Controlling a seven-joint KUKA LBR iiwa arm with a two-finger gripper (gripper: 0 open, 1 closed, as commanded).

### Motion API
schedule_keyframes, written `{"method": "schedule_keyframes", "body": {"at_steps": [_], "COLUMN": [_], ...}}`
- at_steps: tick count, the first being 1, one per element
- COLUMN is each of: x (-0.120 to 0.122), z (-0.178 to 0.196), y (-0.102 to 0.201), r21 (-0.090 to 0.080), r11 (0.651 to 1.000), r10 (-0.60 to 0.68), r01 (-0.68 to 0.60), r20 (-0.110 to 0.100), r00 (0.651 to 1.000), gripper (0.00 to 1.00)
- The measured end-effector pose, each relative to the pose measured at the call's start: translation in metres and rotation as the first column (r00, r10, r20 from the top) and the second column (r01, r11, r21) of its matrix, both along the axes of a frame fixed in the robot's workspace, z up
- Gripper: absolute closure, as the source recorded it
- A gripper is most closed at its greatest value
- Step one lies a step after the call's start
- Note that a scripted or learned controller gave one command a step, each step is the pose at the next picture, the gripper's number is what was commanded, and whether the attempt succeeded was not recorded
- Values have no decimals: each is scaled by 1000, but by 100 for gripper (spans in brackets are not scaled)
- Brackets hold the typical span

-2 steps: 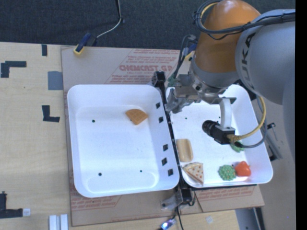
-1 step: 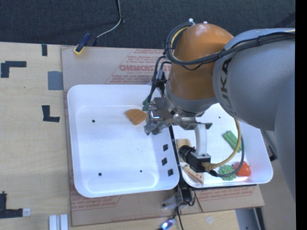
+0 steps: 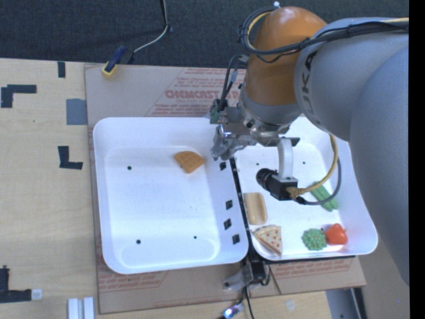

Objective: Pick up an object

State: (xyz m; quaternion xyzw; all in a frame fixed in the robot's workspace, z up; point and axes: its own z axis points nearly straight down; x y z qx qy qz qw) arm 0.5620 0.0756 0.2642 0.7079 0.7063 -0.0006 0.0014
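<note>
Arm (image 3: 362, 72) comes in from the right, its orange band (image 3: 287, 28) high over the far edge of the bins. Gripper (image 3: 221, 150) hangs low at the wall where the two bins meet, on the far half of that wall, tips just over the left bin's (image 3: 101, 178) right edge. Cannot tell whether the gripper is parted or closed; the wrist hides it, and nothing is seen in its grasp. Nearest object: a tan waffle piece (image 3: 189, 161) lying flat in the left bin, far right part, just left of the gripper and apart from it. Right bin (image 3: 366, 226) holds the rest. A pale bread roll (image 3: 255, 208) lies against the dividing wall. A triangular sandwich slice (image 3: 269, 238) lies just nearer the camera than the roll, in the near left corner. A green broccoli piece (image 3: 313, 238) and a red tomato (image 3: 337, 234) sit side by side, touching, near the front rim. A green pod-like piece (image 3: 325, 197) lies farther back on the right side. Both bins sit on a cardboard sheet (image 3: 133, 88) with red print, on a wooden bench (image 3: 40, 198).
</note>
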Motion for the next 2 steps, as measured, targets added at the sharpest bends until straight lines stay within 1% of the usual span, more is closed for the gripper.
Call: {"method": "schedule_keyframes", "body": {"at_steps": [1,2], "x": [12,-51], "z": [27,0], "y": [86,144], "r21": [4,2], "r11": [1000,1000], "r10": [11,10], "r01": [-11,-10], "r20": [1,-8], "r00": [1000,1000], "gripper": [100,100]}}
